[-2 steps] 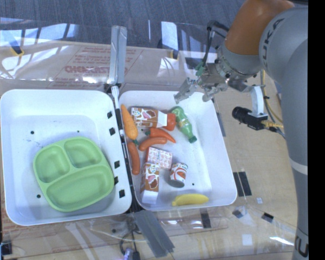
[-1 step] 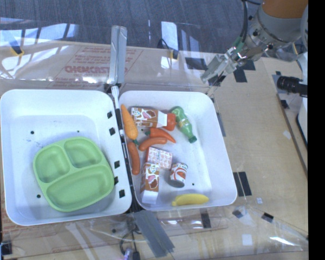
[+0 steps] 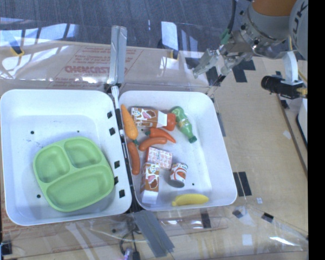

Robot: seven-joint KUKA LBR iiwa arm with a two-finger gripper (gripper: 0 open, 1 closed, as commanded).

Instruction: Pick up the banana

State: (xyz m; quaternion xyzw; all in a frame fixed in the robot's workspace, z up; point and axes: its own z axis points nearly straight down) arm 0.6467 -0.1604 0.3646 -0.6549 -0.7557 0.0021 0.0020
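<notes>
Banana [image 3: 190,200] lies flat at near edge of right bin [image 3: 219,145], toward its right corner, clear of cartons; gripper [image 3: 210,72] hovers beyond bin's far right corner, fingers parted, grasping nothing; approach judged not begun.

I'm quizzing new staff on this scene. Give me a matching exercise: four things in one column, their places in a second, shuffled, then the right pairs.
Things
1. banana
2. green tray
3. bottle
4. gripper

Places
A. left bin
B. above the bench, beyond the right bin's far right corner
C. right bin, near edge
D. right bin, far part, toward its right

Pairs: 1-C, 2-A, 3-D, 4-B
</notes>
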